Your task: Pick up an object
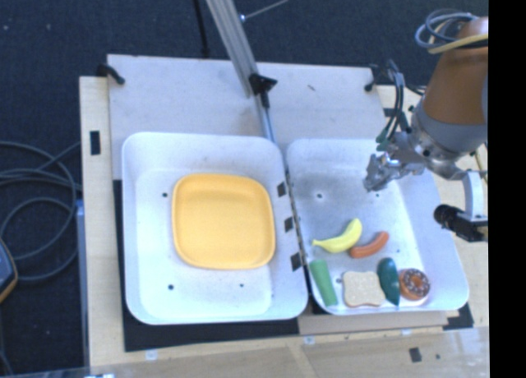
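Note:
The right bin holds several toy foods near its front: a yellow banana, an orange-red sausage, a green cucumber, a slice of bread, a dark green pepper and a sprinkled donut. My gripper hangs over the back right part of this bin, above and behind the banana, apart from all the foods. Nothing shows between its fingers.
The left bin carries a yellow square plate. A slanted metal rod runs down to the divider between the bins. Cables lie on the dark floor at the left.

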Tool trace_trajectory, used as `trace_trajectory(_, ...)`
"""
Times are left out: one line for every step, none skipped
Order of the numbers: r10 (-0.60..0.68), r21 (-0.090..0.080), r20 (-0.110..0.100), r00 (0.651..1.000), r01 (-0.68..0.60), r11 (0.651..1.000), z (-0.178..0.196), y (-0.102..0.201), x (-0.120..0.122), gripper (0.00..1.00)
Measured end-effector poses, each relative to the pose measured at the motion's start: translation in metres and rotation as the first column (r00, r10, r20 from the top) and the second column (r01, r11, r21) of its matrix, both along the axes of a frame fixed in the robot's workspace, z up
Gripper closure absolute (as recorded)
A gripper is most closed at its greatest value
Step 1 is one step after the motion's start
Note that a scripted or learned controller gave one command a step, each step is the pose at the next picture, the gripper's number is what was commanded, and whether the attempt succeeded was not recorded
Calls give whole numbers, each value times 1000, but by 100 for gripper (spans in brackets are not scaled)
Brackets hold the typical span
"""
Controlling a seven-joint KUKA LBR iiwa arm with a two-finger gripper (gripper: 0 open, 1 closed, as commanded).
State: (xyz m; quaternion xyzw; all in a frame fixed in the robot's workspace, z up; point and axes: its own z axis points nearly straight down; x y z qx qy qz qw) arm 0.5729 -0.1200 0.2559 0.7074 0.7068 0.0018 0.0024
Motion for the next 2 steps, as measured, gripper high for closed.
trace_trajectory(0,1,-5,1000,0,1000,8,-1,0,100)
trace_trajectory(4,1,-6,1000,-4,1000,-5,51,24,100)
